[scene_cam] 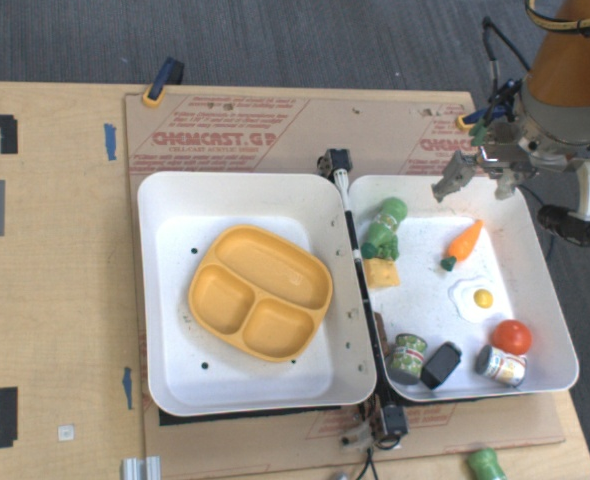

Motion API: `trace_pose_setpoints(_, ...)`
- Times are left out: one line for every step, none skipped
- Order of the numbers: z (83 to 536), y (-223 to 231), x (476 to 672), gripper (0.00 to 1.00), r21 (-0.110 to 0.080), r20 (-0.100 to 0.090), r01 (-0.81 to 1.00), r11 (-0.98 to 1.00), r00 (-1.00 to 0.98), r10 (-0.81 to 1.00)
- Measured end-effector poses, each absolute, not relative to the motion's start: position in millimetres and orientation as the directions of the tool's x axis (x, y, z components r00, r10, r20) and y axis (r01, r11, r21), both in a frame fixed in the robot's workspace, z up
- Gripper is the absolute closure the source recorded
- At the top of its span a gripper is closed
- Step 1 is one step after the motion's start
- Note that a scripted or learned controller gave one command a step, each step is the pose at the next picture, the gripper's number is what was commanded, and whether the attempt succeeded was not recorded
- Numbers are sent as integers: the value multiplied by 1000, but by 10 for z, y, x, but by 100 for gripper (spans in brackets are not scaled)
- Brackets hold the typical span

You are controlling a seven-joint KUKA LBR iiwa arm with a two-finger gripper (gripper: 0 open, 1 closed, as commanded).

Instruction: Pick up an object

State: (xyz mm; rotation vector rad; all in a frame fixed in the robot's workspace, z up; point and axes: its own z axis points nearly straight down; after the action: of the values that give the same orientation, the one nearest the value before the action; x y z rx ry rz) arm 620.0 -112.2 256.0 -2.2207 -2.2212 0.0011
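My gripper [477, 182] hangs over the far edge of the right bin [545, 298], its two fingers spread open with nothing between them. Just below it in the bin lies an orange toy carrot [463, 244]. To the carrot's left are a green bottle [383, 226] and a yellow cheese wedge [381, 273]. A fried egg [474, 299], a red tomato [512, 336], a small tin [502, 368], a black block [441, 364] and a green can [408, 356] lie nearer the front.
The left bin [165, 268] holds a yellow divided plate [260, 293]. A green object [485, 462] lies on the bench in front of the right bin. A black clamp [335, 160] sits at the far end of the bins' shared wall.
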Motion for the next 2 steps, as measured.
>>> trace_pose_setpoints(2114,-1735,6045,0,-2,0,992,-128,128,992)
trace_pose_setpoints(854,-1633,6149,0,2,0,998,-61,61,998)
